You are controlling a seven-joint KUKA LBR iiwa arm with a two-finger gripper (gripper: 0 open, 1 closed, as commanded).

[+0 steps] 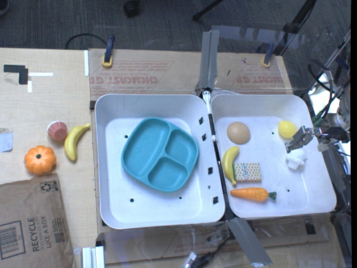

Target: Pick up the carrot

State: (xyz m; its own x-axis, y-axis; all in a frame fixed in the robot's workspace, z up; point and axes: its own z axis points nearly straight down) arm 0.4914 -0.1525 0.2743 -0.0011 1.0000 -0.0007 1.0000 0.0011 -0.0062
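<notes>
The carrot (pixel 252 194) lies flat near the front of the right bin (pixel 322 202), just below the wafer packet (pixel 247 172), while the pincer (pixel 301 139), whose closure I cannot tell, hovers up-right of it.

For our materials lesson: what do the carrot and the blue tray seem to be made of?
Carrot: probably moulded plastic, a toy; even orange, smooth, slight sheen, stubby green tip. Blue tray: probably hard plastic; one flat colour, rounded moulded compartments, matte to satin.
</notes>
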